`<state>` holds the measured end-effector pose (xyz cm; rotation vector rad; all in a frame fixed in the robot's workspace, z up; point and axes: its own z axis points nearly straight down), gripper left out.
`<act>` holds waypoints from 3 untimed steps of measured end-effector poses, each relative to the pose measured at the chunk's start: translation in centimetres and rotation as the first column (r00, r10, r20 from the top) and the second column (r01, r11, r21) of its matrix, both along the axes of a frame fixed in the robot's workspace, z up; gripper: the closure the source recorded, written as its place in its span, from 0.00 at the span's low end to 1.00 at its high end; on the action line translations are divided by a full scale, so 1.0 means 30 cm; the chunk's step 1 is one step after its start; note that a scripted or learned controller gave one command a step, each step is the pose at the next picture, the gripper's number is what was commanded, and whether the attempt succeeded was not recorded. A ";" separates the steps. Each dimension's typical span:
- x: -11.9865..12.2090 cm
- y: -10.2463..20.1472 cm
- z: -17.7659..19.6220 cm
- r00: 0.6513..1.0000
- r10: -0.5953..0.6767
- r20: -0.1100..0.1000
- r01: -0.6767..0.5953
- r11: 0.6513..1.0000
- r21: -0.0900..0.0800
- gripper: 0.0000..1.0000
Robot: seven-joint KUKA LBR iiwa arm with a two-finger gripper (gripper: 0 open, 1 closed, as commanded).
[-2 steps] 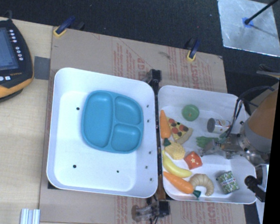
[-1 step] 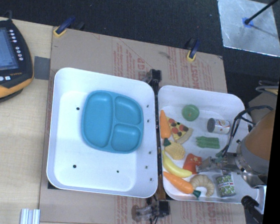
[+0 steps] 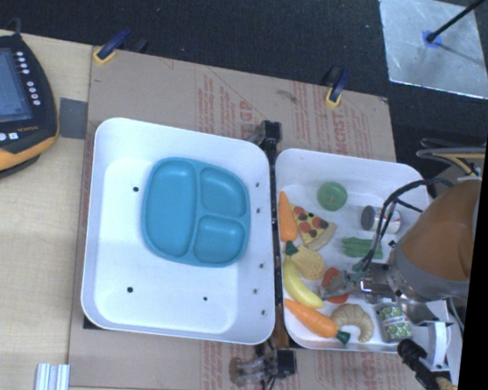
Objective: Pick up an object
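Gripper [image 3: 341, 286] is sitting low in the right bin [image 3: 353, 170], finger state can't be told. Banana [image 3: 299, 285] lying just left of it, carrot [image 3: 310, 318] just below-left.

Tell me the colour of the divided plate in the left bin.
Light blue. The divided plate shows plainly in the camera view, lying in the left bin.
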<state>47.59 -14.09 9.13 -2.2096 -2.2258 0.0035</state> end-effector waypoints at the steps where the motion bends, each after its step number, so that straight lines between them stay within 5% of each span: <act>1: 0.234 0.085 0.001 1.000 0.000 0.001 0.000 1.000 -0.002 0.00; 2: 0.296 0.018 0.001 1.000 -0.006 0.003 0.006 1.000 -0.001 0.00; 3: 0.597 -0.049 0.002 1.000 -0.002 0.002 0.002 1.000 -0.002 0.00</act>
